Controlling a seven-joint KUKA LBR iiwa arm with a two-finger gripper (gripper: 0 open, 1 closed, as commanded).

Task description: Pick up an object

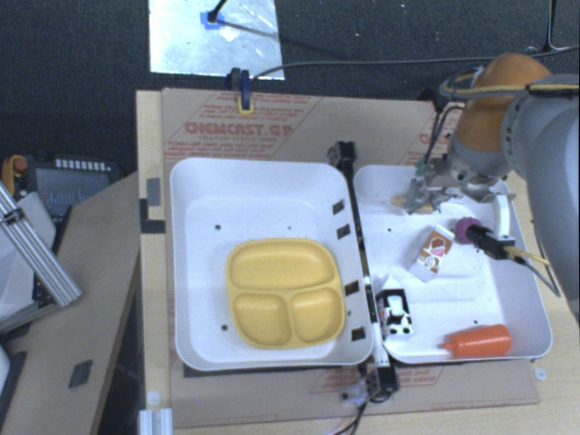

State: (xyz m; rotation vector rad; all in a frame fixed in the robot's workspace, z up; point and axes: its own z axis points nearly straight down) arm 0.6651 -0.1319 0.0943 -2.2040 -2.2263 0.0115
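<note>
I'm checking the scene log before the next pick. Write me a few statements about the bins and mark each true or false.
1. The yellow tray lies in the left bin. True.
2. The orange bottle stands upright. False: it lies on its side near the right bin's front edge.
3. The gripper hangs over the left bin. False: it is over the right bin's far end.
4. The small carton lies in the right bin. True.
5. The black-and-white toy sits on the tray. False: it is in the right bin.
</note>
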